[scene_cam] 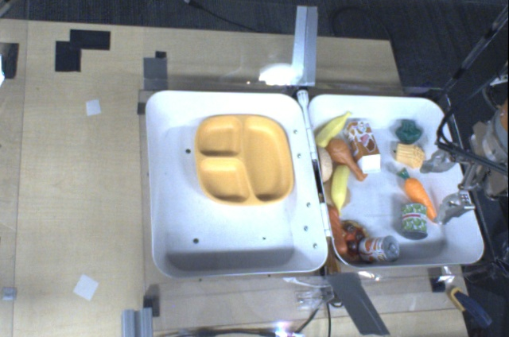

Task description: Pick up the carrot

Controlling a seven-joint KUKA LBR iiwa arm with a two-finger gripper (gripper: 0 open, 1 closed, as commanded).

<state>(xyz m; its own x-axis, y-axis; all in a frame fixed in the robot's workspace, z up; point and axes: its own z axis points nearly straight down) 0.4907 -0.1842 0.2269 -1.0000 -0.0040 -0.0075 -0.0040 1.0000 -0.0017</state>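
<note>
Step in hand: approach, pre-grasp. My gripper [450, 184] sits at the right bin's [469, 252] right edge, fingers spread, nothing between them. Carrot [417, 194] lies in the right bin, just left of gripper, orange w/ green top, betw. corn piece [409, 156] above and a small can [413, 219] below. Next move, est.: shift left, centre over carrot, descend, close. Can sits close; risk of a snag. Labels on can and packets too small to read.
</note>
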